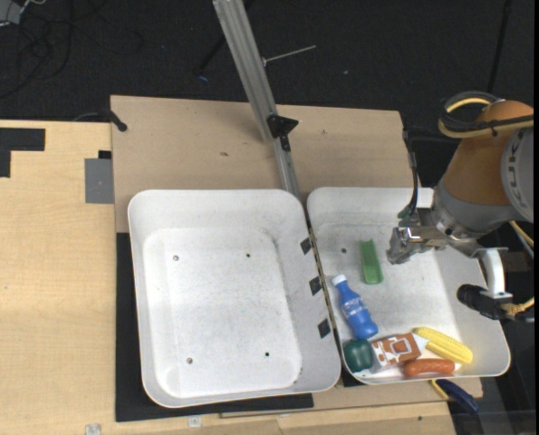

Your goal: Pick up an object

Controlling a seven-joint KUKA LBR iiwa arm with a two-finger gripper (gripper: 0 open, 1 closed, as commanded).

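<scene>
Grey arm point(486, 198) (orange band above), metallic claw point(403, 243).

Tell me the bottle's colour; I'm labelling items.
Blue with a white cap, bottle, seen in the camera view.

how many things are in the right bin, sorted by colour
green: 2, a block and a round piece
blue: 1, a bottle
yellow: 1, a corn cob
red or orange: 2, a packet and a sausage
total: 6
</scene>
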